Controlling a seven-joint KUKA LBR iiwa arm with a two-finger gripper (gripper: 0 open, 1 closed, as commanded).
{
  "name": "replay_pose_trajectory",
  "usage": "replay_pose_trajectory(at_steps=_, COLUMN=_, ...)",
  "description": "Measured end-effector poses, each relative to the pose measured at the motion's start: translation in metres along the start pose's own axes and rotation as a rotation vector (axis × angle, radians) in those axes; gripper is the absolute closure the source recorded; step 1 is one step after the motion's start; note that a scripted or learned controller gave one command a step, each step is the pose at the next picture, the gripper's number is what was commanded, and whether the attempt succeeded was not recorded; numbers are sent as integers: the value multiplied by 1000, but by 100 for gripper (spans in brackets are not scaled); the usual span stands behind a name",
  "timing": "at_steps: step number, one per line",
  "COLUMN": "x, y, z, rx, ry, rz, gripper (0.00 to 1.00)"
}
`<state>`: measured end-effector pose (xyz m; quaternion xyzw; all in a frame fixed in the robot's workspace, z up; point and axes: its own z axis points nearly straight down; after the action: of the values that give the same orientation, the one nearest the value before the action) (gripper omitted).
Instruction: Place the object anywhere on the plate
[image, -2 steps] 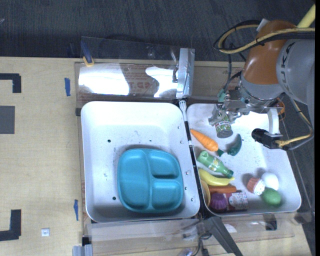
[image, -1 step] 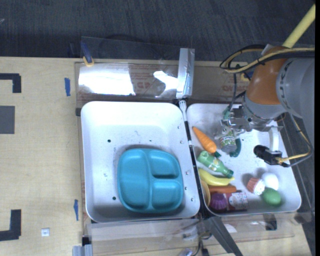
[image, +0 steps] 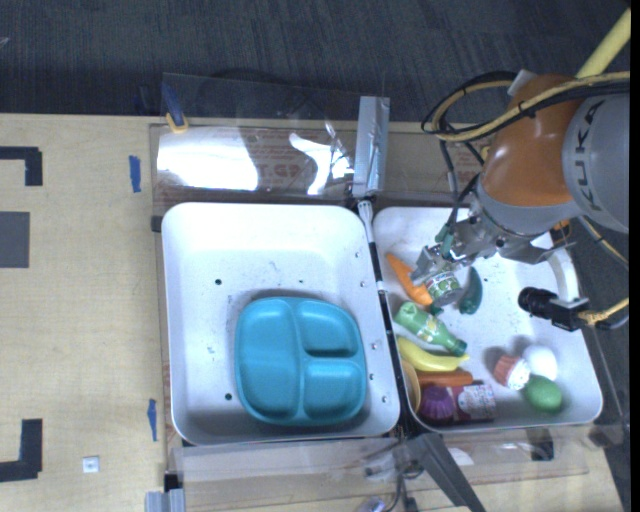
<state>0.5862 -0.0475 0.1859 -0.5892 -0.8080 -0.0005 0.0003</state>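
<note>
A teal divided plate (image: 298, 358) lies in the left white bin (image: 190, 300), toward its front. The right bin (image: 585, 400) holds several toy foods. My gripper (image: 443, 268) hangs low over that bin's upper left part, just above an orange carrot (image: 406, 277) and a dark green piece (image: 466, 291). Whether anything is caught in the gripper is not visible from this angle. The grey and orange wrist (image: 530, 150) hides the bin's back right corner.
In the right bin lie a green bottle-shaped toy (image: 430, 328), a yellow banana (image: 425, 357), a purple item (image: 437, 402), a red-and-white piece (image: 512, 370), a white egg (image: 542, 359) and a green ball (image: 544, 395). A clear panel (image: 260, 150) stands behind the left bin.
</note>
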Motion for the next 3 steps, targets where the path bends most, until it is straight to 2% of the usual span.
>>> replay_pose_trajectory(at_steps=1, x=55, y=-17, z=1, rx=2, ry=1, rz=-203, gripper=100)
replay_pose_trajectory(at_steps=2, x=128, y=-62, z=2, rx=2, ry=1, rz=-148, gripper=100)
replay_pose_trajectory(at_steps=3, x=189, y=-51, z=-37, rx=-2, ry=-1, rz=-50, gripper=100)
